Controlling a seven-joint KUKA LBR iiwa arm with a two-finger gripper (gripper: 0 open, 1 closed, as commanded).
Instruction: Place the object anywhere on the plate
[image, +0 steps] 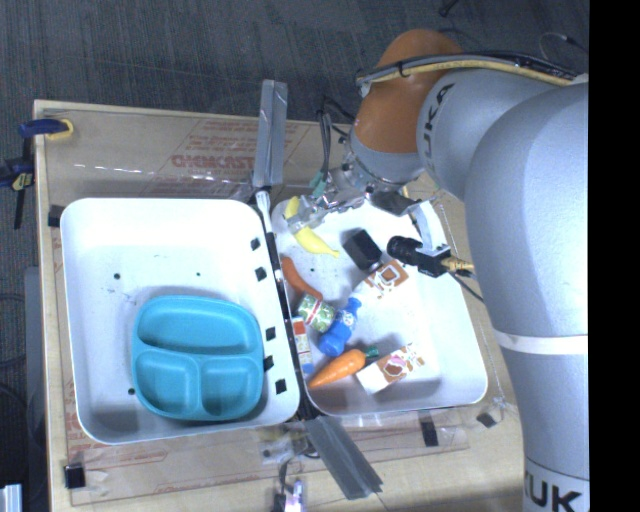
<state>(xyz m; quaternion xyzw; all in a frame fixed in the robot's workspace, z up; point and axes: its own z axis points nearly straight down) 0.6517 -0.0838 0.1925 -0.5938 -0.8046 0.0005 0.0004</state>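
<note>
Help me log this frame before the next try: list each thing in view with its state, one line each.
Blue plate: flat in the left bin, nothing on it.
Gripper: low over the right bin's far corner, at the banana.
Banana: lying under the gripper.
Carrot: lying on its side, near edge.
Blue bottle: tipped over.
Black block: lying flat.
Small carton: on its side.

The plate (196, 357) is blue with three compartments and lies flat in the left bin, toward its near right part. Which object the task means cannot be told; several small objects, among them a carrot (336, 368), lie in the right bin.
</note>
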